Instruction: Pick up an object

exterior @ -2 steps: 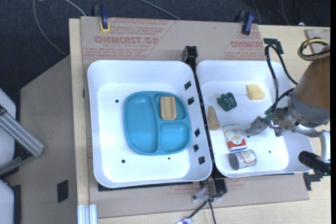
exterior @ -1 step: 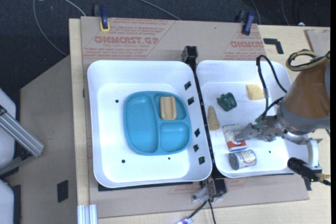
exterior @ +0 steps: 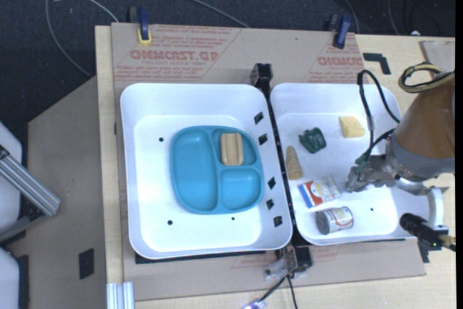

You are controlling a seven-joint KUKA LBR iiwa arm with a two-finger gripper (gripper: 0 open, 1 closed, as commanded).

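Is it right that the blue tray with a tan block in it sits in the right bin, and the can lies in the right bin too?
Not quite. In the camera view, the blue tray with the tan block sits in the left bin, not the right one. The can does lie in the right bin.

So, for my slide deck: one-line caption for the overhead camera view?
Grey arm's gripper hovers in the right white bin near a small metal can; blue divided plate sits left.

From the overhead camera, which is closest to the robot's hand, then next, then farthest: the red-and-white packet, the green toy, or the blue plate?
Measured from the hand:
1. Red-and-white packet, right bin, just beside the hand.
2. Green toy, right bin, farther up.
3. Blue plate, left bin, farthest.
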